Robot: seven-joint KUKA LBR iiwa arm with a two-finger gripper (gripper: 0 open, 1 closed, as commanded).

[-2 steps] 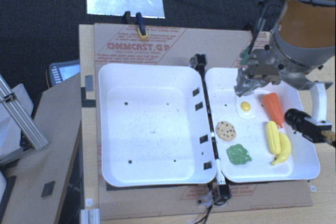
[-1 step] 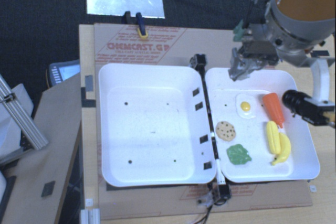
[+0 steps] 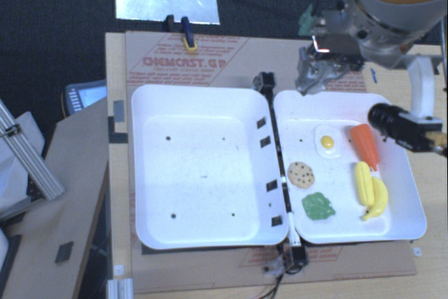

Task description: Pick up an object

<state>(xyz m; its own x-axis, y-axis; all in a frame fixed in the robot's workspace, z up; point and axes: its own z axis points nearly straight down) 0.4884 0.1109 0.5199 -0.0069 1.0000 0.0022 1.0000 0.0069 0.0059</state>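
The right bin (image 3: 402,220) holds a fried egg (image 3: 327,143), an orange carrot (image 3: 365,144), a yellow banana (image 3: 371,190), a round cookie (image 3: 301,174) and a green leafy piece (image 3: 318,206). My gripper (image 3: 315,78) hangs over the bin's back left rim, up and left of the egg and apart from every object. Nothing is visibly held in it. The grey arm with its orange band rises to the upper right.
The left bin (image 3: 203,164) lies beside the right one, with black clips (image 3: 269,143) along the shared wall. A black cylinder (image 3: 400,125) juts in over the right bin's right edge near the carrot. Cardboard (image 3: 189,59) lies under both bins.
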